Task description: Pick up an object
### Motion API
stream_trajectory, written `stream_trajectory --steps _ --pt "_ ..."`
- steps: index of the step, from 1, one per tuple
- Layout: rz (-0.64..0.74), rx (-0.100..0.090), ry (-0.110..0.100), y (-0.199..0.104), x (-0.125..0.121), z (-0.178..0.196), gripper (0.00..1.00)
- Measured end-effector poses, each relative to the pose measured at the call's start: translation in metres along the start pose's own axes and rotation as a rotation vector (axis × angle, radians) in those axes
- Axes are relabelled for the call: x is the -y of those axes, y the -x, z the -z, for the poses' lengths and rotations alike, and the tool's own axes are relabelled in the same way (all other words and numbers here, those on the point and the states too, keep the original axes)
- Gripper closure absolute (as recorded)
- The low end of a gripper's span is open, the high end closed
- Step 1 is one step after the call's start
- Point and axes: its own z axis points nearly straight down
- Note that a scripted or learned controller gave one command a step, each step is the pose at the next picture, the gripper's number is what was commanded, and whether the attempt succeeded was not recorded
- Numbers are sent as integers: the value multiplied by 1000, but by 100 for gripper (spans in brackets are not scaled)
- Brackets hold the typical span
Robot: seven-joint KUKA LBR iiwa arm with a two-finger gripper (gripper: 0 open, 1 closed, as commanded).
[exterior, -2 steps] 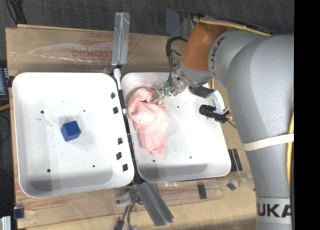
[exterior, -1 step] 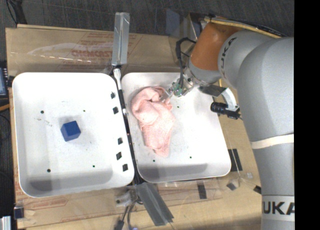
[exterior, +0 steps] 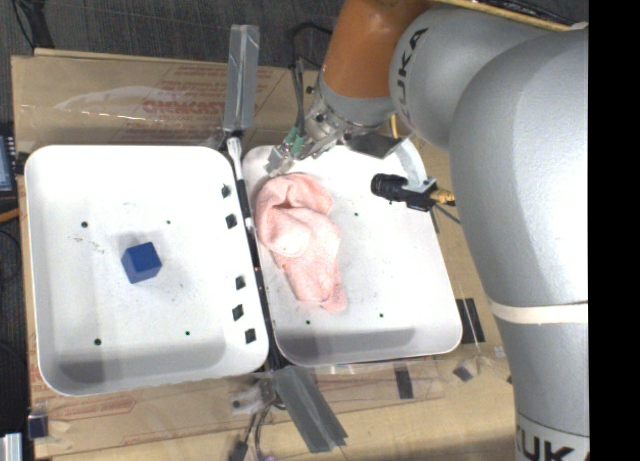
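Note:
A pink soft plush-like object (exterior: 300,234) lies in the right bin (exterior: 400,289), against its left wall. A small blue cube (exterior: 142,261) sits in the left bin (exterior: 100,199), toward its middle left. My gripper (exterior: 292,152) hangs over the back left corner of the right bin, just above the top end of the pink object. The wrist and the orange band cover most of it.
A grey divider strip (exterior: 243,249) with black clips runs between the two bins. A black cable connector (exterior: 395,188) juts over the right bin's back right. The big grey arm covers the right side. Cardboard lies under the bins.

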Motion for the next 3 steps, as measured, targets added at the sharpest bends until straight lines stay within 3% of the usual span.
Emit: stream_trajectory --steps 1,2,3 --pt "-1 0 0 0 0 0 0" --pt "4 2 3 65 52 -99 0" --pt "389 6 5 122 69 -97 0"
